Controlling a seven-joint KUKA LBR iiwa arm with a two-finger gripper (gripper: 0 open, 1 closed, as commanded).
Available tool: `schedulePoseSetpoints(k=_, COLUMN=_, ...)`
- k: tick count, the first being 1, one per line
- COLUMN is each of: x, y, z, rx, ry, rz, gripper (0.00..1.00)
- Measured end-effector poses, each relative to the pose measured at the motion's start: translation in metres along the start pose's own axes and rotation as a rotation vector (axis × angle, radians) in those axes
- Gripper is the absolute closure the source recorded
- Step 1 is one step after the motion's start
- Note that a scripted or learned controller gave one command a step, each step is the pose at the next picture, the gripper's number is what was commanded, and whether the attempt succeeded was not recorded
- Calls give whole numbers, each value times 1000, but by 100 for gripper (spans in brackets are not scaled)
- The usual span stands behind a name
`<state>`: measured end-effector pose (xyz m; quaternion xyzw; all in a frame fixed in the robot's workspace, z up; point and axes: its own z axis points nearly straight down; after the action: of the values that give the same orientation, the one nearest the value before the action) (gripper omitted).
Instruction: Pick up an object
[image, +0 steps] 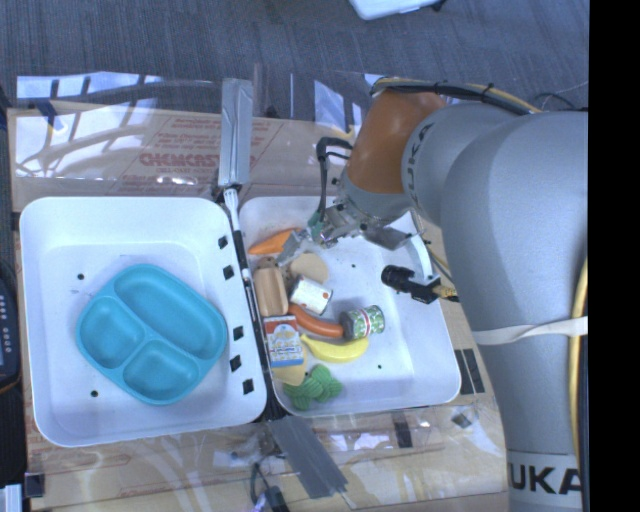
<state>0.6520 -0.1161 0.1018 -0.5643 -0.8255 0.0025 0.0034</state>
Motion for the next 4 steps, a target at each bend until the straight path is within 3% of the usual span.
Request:
schedulePoseSetpoints(k=1, x=10, y=9, z=9, rx=-5, ry=-1, rz=221, gripper=0)
schedulePoseSetpoints(k=2, x=2, y=5, z=9, rx=-2, ry=3, rz=113, gripper=0)
schedulePoseSetpoints(k=3, x=3, y=7, z=-1, rx=-4, ry=0, rz=108, gripper=100)
schedulePoseSetpoints(k=4, x=3, y=6, z=-1, rx=-2, ry=1, rz=108, gripper=0)
